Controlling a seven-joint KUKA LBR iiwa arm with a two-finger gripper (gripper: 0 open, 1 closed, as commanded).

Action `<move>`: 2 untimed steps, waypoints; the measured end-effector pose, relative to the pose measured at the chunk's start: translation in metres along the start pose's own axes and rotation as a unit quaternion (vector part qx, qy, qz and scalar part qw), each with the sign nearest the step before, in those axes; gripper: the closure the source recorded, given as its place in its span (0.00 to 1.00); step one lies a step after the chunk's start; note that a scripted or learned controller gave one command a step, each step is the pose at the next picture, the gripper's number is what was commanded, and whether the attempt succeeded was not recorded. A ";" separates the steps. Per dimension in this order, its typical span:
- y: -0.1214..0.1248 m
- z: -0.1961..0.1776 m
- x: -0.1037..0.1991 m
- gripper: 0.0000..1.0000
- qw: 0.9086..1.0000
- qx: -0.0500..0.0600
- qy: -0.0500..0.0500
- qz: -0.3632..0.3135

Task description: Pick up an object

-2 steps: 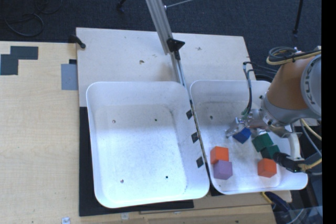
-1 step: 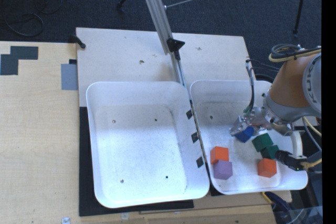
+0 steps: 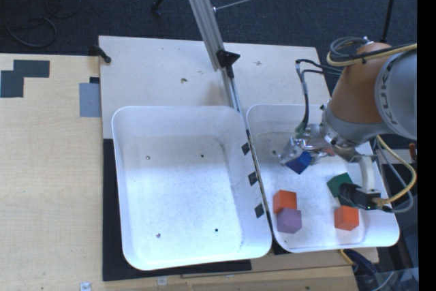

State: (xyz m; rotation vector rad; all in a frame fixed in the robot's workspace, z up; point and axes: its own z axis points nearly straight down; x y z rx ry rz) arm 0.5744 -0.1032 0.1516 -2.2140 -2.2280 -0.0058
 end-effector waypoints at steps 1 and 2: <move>0.021 -0.041 0.066 1.00 1.000 0.000 0.000 0.000; -0.009 -0.038 0.133 1.00 1.000 0.004 0.000 0.000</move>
